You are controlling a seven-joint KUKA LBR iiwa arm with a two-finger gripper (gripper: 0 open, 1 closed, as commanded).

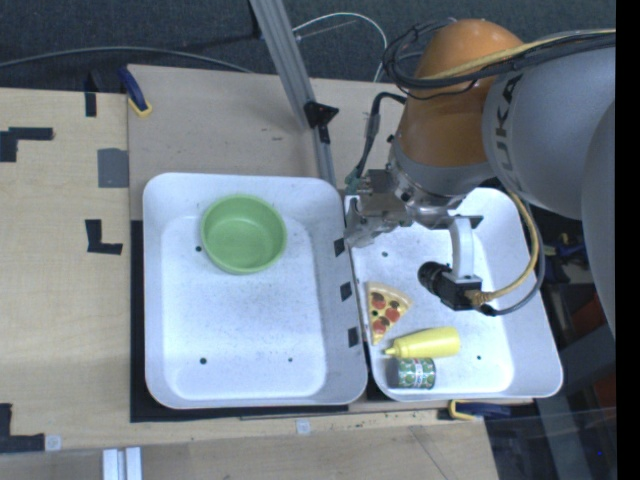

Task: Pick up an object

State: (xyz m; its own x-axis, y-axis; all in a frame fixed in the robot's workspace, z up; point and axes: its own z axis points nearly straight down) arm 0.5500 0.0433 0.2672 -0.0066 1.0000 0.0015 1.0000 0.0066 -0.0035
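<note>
The right bin [520, 368] holds a pizza slice toy [384, 311], a yellow mustard bottle [427, 344] lying on its side and a small green can [412, 373] at the front edge. My gripper [368, 220] hangs over the right bin's back left corner, near the divide between the bins, well behind the pizza slice. The wrist and orange band hide much of the bin's back part. Nothing shows between the gripper's fingers.
A green bowl [244, 233] stands in the back of the left bin [180, 368]. A grey pole [290, 58] slants down to the bins' back edge. Cables loop from the arm over the right bin, with a black connector [445, 283] beside the pizza slice.
</note>
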